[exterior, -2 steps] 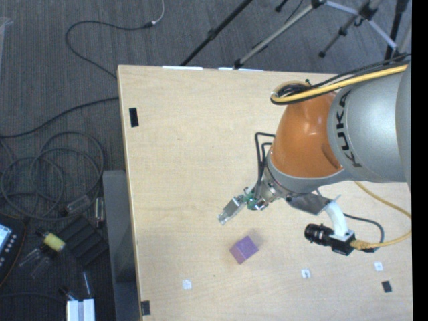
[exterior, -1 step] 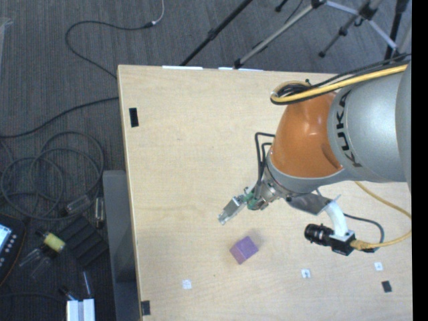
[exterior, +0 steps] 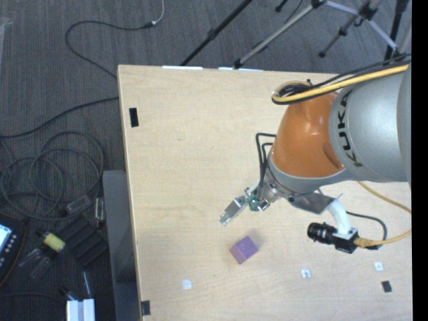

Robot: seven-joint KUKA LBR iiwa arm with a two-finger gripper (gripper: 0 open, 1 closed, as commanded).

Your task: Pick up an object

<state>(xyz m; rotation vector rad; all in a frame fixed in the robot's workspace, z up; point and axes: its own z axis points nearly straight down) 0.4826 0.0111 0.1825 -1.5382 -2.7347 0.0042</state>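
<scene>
On the right side of the view, the grey arm (exterior: 374, 126) carries part of a black word on its casing; the letters "KU" read clearly along the curved shell, the rest running out of sight. Below that lettering sits the orange band (exterior: 304, 146), and a yellow cable (exterior: 334, 82) loops over the top of it. No other writing is legible; the small white tags (exterior: 305, 273) and black marks (exterior: 134, 117) on the wooden bench (exterior: 187, 146) are too small to read.

The gripper (exterior: 233, 211) hangs low over the bench, slanted down and to the left of the view. Whether it is spread or pressed together cannot be told at this size.

The task's thing, a small purple block (exterior: 244, 249), lies on the bare wood just below and slightly to the right of the gripper tip, near it but apart from it. Nothing lies between the two.

A black cylindrical device (exterior: 331, 236) with a white bracket hangs beneath the wrist, to the right of the block, trailing a yellow lead. Left of the bench, dark carpet holds coiled black cables (exterior: 47, 179) and some small hardware, including a yellow plug (exterior: 53, 241). Tripod legs (exterior: 348, 12) cross the top right corner.
</scene>
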